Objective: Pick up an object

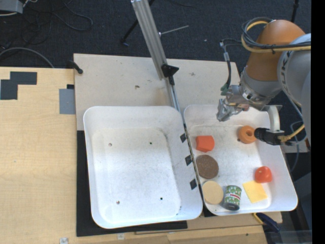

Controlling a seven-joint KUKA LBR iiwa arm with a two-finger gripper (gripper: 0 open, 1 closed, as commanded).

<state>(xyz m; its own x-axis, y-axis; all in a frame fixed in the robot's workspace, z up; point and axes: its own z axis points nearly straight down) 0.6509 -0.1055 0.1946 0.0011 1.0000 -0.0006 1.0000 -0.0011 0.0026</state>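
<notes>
Two white bins sit side by side on the tabletop (127, 72); the left bin (101, 136) has bare floor throughout. The right bin (284, 197) holds seven things: red block (205, 143), brown disc (207, 166), tan disc (213, 192), green can (232, 197), yellow block (255, 191), red ball (263, 174), orange ring (247, 134). The claw (226, 111) hangs over that bin's far edge, gripping nothing; whether it is parted I cannot tell.

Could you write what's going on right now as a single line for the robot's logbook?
gripper: above right bin's far edge | holding: nothing seen | nearest: orange block, orange ring | pick: not yet done
</notes>
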